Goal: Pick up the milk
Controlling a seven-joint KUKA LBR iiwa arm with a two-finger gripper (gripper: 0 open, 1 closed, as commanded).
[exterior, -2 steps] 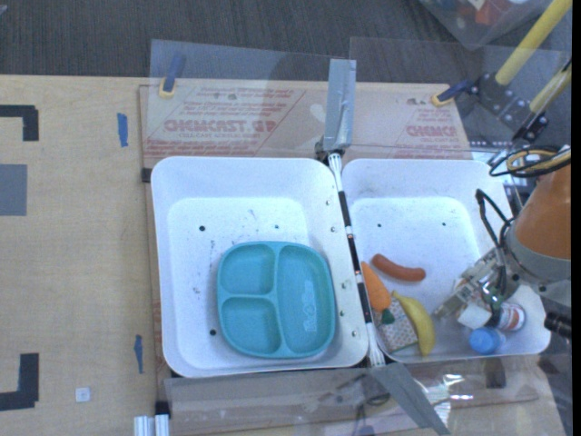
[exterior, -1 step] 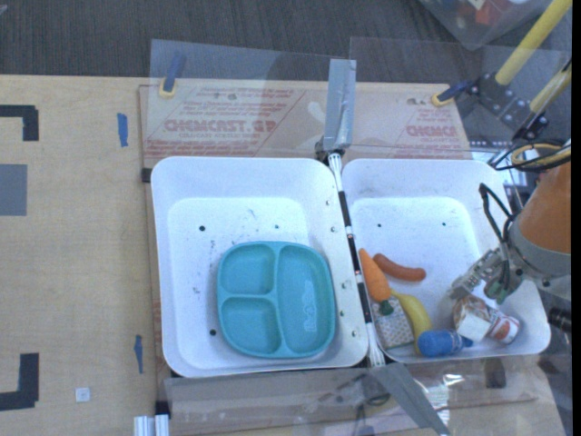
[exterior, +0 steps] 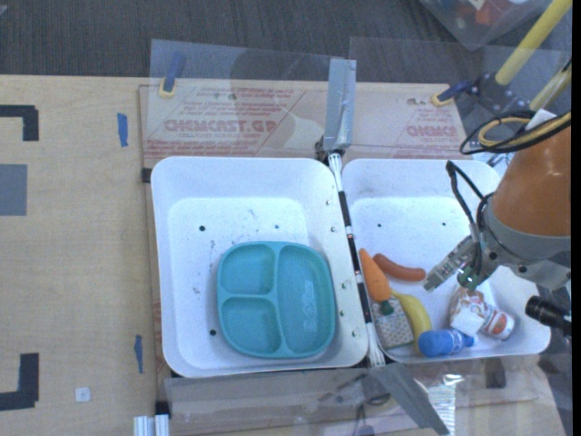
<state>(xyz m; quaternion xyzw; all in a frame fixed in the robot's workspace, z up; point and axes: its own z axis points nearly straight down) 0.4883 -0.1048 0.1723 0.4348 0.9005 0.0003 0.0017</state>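
Hovering just above the small white-and-red milk carton (exterior: 478,316) (lying tilted in the right white bin (exterior: 399,198)), the arm's two-finger tool (exterior: 458,275) is spread, holding nothing.

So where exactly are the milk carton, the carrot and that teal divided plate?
milk carton (exterior: 478,317): camera view, on its white side, right bin.
carrot (exterior: 374,277): camera view, mid orange body, by the divider between the bins.
teal divided plate (exterior: 275,300): camera view, on the central ridge, left bin.
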